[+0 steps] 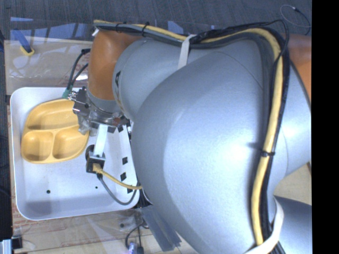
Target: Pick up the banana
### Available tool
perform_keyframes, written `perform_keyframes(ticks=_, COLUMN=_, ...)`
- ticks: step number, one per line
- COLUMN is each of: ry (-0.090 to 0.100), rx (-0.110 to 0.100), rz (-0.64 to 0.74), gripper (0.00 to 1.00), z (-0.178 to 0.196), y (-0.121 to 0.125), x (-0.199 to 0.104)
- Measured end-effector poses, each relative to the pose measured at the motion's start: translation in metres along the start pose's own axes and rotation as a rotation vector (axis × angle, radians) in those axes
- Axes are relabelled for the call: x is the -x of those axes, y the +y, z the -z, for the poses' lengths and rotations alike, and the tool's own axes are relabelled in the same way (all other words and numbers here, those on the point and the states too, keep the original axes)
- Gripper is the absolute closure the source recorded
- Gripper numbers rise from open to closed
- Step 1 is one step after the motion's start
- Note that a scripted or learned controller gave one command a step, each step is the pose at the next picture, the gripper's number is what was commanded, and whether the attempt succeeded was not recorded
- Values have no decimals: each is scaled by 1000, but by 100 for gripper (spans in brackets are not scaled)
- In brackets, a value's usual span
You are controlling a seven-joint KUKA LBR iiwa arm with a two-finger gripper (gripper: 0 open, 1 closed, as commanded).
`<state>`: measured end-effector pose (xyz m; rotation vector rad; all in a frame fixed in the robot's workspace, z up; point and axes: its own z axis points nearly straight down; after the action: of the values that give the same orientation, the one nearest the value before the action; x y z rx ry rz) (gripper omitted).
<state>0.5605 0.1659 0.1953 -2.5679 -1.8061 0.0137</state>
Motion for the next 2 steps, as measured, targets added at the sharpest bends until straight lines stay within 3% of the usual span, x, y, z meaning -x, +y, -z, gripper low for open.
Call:
perform_keyframes(ticks=1, ry=-14, rx=8, rz=-113, gripper=100, z=33, y=47, x=-57)
perform_keyframes(ticks=2, ry=-20, rx=6, rz=-350, gripper=100, z=25, y=73, x=-63)
